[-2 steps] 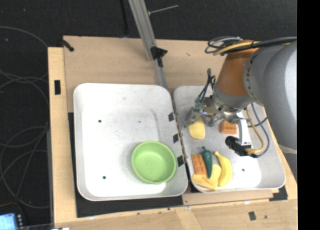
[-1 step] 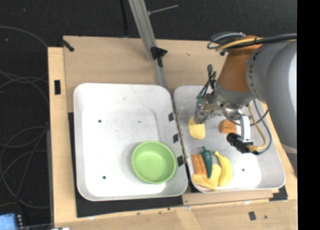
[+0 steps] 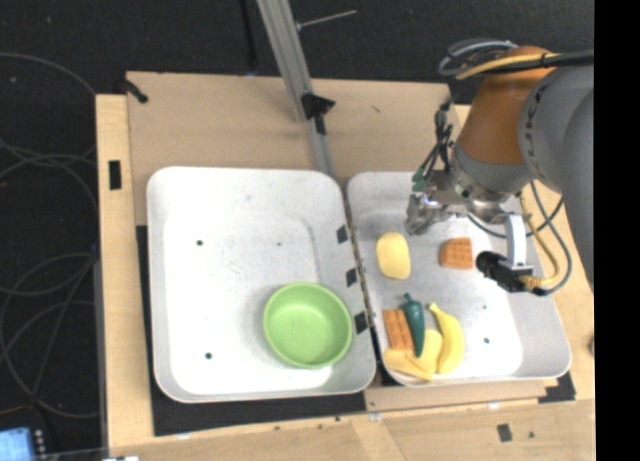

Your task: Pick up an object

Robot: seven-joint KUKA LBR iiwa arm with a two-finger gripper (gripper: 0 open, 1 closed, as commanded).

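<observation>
Hovering over the right bin (image 3: 520, 344) just above the yellow lemon-like piece (image 3: 394, 255) and beside the orange block (image 3: 457, 254), the gripper (image 3: 424, 211) looks poised to descend, though whether it is wide or narrow I cannot tell.

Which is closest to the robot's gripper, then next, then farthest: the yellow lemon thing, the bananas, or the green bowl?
Measured from the gripper in the camera view:
1. Yellow lemon-shaped piece, just below it in the right bin.
2. Bananas, lower down at the right bin's front edge.
3. Green bowl, over in the left bin.
</observation>
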